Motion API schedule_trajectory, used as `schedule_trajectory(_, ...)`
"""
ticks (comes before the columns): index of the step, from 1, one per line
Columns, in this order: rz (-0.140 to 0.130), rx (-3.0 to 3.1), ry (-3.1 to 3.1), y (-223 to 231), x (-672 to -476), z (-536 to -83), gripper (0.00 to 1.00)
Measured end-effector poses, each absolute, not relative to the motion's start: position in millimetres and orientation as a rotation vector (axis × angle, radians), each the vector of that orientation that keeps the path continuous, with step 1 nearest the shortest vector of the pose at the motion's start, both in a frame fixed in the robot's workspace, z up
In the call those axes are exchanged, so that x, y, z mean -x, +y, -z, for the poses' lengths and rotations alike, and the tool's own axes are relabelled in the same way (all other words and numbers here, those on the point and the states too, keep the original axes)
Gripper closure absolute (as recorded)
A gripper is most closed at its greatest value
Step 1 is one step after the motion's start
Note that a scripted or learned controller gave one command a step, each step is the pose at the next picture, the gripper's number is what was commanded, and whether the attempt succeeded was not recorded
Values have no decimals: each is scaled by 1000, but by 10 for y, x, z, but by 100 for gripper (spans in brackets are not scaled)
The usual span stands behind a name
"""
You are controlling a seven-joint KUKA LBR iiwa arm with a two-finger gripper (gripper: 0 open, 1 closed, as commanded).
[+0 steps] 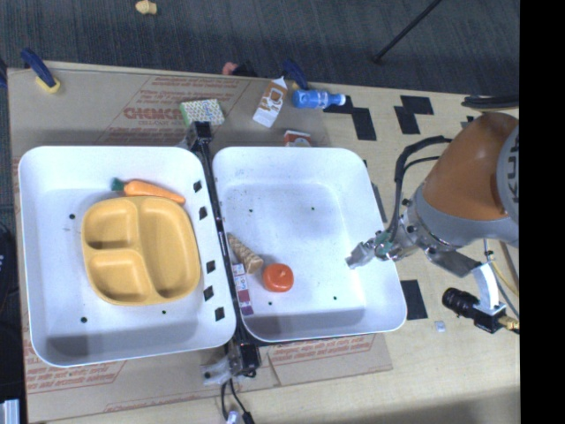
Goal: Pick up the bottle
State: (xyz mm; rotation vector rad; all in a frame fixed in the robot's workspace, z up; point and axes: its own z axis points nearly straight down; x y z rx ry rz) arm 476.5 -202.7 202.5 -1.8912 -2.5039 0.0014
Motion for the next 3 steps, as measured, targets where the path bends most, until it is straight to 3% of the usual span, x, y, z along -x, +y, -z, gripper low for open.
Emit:
schedule_trajectory(1, -2, 2157, -2282, -2113, -4761, -2122, 100)
schedule_trajectory(2, -1, 1599, -2700, -2108, -4765, -2171, 100)
schedule_trajectory(3, -1, 1901, -2501, -2114, -4766, -2193, 100)
